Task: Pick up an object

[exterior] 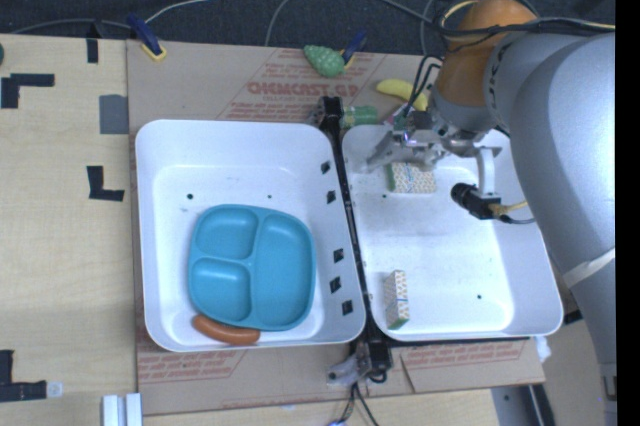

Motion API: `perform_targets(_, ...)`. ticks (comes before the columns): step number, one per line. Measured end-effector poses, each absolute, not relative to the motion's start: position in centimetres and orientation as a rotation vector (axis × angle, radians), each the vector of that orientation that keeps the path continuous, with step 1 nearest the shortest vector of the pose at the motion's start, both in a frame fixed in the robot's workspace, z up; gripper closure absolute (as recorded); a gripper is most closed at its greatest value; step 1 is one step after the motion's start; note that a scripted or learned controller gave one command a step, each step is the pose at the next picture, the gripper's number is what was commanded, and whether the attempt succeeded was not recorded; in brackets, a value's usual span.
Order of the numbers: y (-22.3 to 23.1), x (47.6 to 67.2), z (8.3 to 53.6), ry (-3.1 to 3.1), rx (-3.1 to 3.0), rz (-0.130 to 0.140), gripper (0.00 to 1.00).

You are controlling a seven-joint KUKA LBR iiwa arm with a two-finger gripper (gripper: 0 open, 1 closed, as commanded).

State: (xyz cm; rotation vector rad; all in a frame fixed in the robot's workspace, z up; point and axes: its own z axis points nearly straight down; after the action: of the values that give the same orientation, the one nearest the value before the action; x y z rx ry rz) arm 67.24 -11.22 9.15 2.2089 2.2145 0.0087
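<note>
Patterned block [412, 178] lies at the far end of the right bin [500, 314], directly beneath the gripper [408, 146]. I cannot tell from this view what state the gripper is in, or whether it has contact with the block. Risk, as I judge it: the block sits close to the far wall and the divider [345, 214], so an off-centre descent could push it aside or catch the rim. A second block [396, 296] lies near the divider, well apart.
</note>
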Motion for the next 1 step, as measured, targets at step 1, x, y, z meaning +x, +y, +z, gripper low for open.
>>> perform_targets(1,-11.09,67.24,9.18,2.212,2.209,0.007,0.00)
